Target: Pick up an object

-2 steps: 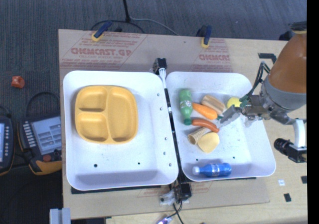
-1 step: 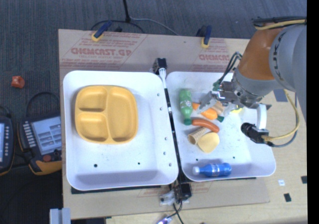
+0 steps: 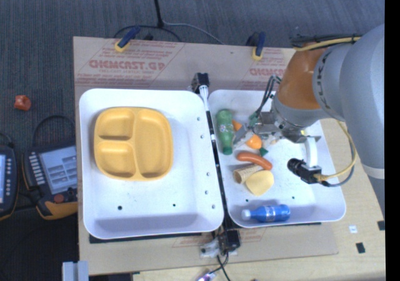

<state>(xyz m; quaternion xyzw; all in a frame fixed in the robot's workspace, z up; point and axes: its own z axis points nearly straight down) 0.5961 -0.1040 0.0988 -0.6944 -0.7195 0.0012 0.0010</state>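
Dark carpet surrounds a cardboard-topped bench [image 3: 125,64] bearing two white bins. In the right bin [image 3: 331,208] lie a green bottle [image 3: 224,130], an orange piece [image 3: 254,142], a hot dog [image 3: 254,160], a yellow cone-shaped item [image 3: 256,180] and a blue bottle [image 3: 269,213]. The gripper [image 3: 262,128] sits low over the orange piece; whether it grips anything cannot be told. The left bin [image 3: 106,211] holds a yellow divided tray [image 3: 133,143].

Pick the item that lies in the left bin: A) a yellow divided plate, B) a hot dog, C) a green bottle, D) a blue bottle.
A: the yellow divided plate sits alone in the left bin, while the bottles and food pieces lie in the right bin.
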